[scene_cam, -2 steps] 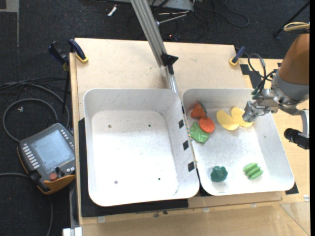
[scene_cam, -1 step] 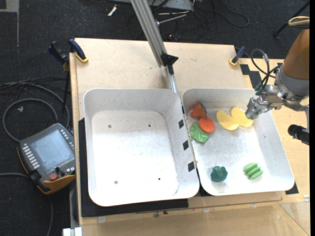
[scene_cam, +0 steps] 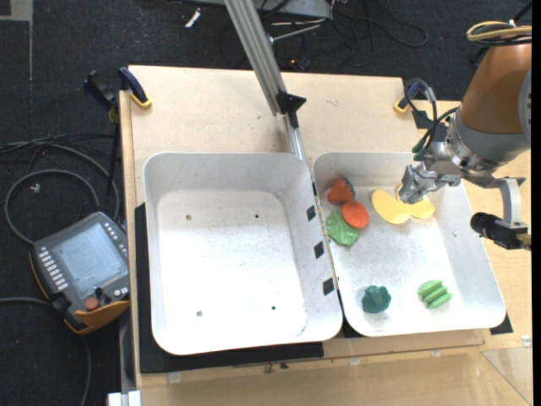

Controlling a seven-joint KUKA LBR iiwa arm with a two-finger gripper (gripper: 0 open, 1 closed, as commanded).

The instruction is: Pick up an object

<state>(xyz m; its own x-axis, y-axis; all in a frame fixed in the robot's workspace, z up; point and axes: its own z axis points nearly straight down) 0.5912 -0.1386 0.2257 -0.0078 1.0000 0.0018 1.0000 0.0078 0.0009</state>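
Note:
The right bin (scene_cam: 473, 265) holds several small toys. A flat yellow piece (scene_cam: 391, 209) lies near its far side, with a second yellow piece (scene_cam: 423, 210) beside it. My gripper (scene_cam: 411, 191) is low over these two, its tip touching or just above their near edges. At the bin's left side sit an orange-red toy (scene_cam: 340, 191), another orange one (scene_cam: 356, 216) and a light green piece (scene_cam: 341, 230). Toward the front lie a dark green toy (scene_cam: 375, 299) and a ridged bright green one (scene_cam: 434, 293).
The left bin (scene_cam: 169, 176) stands beside the right one, their walls meeting at a ridge (scene_cam: 319, 235). A slanted metal pole (scene_cam: 258, 49) rises behind them. Yellow-handled clamps (scene_cam: 135, 87) grip the bench's far corners. A teach pendant (scene_cam: 80, 265) lies off the bench at left.

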